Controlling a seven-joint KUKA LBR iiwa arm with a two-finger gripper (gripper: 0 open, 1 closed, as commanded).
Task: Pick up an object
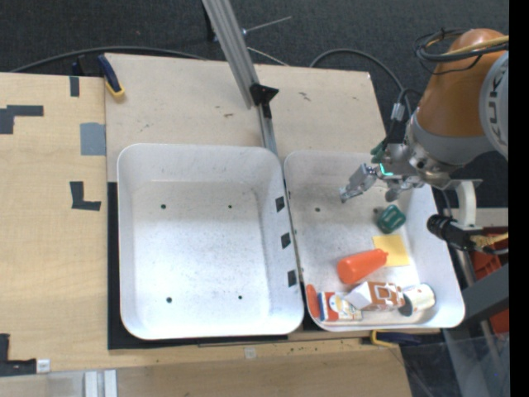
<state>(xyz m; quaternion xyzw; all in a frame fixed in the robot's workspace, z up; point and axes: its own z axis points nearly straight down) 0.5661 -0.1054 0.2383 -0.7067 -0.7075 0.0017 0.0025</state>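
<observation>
Camera view has my gripper (374, 182) poised over the right bin (318, 190), fingers spread and holding nothing. I judge this the approach step. The nearest object, a small green block (390, 217), lies just below; next I must descend squarely over it.

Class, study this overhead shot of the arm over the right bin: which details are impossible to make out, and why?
- Gripper, camera view: finger opening too small and blurred to judge.
- White packet at the right bin's near wall: print too small to read.
- Yellow sponge: one corner hidden under the orange object.
</observation>
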